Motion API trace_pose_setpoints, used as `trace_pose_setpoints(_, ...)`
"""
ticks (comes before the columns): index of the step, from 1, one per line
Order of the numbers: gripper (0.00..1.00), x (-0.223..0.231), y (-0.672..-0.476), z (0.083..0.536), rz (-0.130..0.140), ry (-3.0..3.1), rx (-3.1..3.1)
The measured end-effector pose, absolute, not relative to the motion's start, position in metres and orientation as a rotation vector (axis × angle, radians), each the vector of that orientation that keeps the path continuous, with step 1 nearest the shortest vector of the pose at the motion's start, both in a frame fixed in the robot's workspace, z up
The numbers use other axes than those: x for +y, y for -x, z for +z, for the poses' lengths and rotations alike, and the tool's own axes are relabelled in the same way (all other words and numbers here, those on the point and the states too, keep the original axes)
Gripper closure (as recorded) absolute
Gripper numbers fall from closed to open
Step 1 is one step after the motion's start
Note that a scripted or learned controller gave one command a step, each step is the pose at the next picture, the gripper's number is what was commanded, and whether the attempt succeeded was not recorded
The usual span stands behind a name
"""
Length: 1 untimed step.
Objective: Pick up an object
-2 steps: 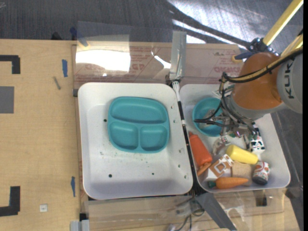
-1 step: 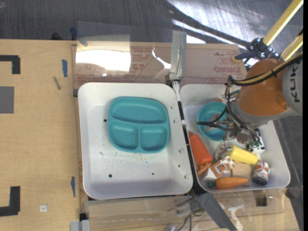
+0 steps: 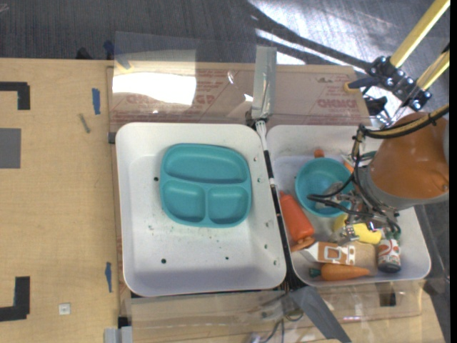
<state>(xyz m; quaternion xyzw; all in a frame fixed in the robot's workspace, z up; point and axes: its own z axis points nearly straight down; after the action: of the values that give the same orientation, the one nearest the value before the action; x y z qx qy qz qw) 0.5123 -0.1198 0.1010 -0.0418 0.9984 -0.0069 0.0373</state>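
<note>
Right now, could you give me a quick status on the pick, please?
Gripper low in right bin, over the clutter. Grasp unconfirmed. Teal bowl, yellow toy close by.

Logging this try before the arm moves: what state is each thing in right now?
Teal plate: flat, right way up, in the left bin.
Teal bowl: upright, in the right bin.
Carrot: lying flat.
Small bottle: lying down.
Claw: low over the right bin's clutter.

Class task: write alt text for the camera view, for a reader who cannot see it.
A grey arm reaches over the right bin, above a teal bowl, carrot and other toy food. The left bin holds a teal divided plate.
</note>
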Motion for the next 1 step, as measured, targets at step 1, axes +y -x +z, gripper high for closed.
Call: trace_pose_setpoints(1,0.00,-0.0981,-0.5122,0.1022,-0.023,0.094,3.061)
